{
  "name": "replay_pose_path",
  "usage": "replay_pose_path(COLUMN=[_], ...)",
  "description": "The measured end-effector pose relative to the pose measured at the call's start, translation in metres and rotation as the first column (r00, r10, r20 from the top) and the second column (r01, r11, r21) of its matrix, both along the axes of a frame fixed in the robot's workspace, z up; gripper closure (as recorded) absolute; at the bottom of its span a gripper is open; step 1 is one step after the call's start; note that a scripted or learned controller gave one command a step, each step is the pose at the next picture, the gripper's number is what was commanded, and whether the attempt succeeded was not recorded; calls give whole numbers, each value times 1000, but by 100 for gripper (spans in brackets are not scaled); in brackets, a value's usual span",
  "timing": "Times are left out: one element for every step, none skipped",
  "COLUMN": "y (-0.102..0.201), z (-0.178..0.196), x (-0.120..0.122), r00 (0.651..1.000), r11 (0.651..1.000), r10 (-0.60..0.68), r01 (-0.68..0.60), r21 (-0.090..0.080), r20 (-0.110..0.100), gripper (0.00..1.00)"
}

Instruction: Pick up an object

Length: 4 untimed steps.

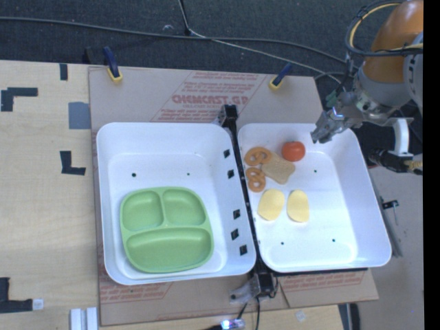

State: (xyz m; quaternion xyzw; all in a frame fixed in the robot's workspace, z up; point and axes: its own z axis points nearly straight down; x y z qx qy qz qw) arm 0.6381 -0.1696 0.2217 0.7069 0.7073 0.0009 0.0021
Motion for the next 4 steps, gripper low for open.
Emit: replay_pose_path(y=[-5,47,107,164], z=[47,31,23,28], x=[-5,-8,-23,-27], r00=[1000,1000,1000,1000], r11=[1000,1000,1000,1000], r10=[0,5,6,6], r01=[0,-5,-6,-6], r21=[0,3,3,3], r20=[0,-6,-6,-6], gripper=[100,100,100,100])
